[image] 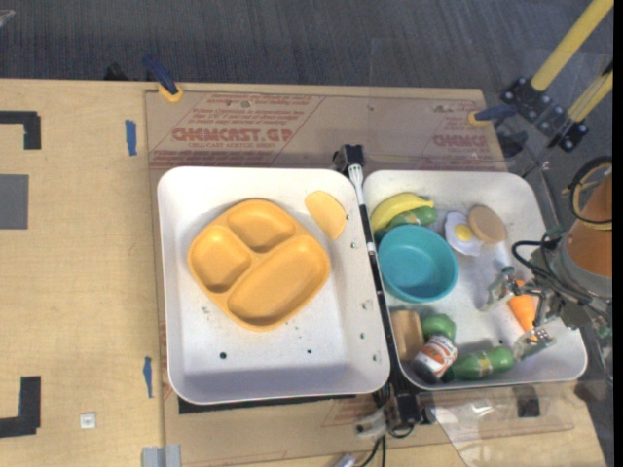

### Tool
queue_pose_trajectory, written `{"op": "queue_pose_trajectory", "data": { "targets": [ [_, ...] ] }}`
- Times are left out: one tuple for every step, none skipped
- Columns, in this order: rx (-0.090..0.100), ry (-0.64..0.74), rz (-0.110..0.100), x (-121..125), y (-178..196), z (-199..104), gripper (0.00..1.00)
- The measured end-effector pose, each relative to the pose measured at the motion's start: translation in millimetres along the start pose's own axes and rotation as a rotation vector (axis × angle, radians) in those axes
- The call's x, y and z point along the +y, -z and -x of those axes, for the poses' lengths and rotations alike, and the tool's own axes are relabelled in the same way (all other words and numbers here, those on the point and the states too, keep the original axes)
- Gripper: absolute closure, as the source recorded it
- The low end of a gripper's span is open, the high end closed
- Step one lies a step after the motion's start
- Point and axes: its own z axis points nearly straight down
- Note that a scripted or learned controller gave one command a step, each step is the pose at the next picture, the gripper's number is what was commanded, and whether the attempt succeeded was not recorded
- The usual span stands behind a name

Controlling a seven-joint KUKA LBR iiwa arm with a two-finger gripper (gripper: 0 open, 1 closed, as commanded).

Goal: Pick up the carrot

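camera view | carrot (524,308) lies between the jaws, right bin (560,246) | jaws clamped on carrot

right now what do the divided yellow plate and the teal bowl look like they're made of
Divided yellow plate: probably moulded plastic, matte, one even colour with soft rounded compartments. Teal bowl: likely plastic too, smooth with a slight sheen, uniform colour.
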Motion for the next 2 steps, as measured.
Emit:
{"op": "queue_pose_trajectory", "data": {
  "targets": [
    [-0.013,0.005,-0.007,-0.1,13.7,5.8,1.0],
    [-0.011,0.005,-0.006,0.3,12.7,5.2,0.0]
  ]
}}
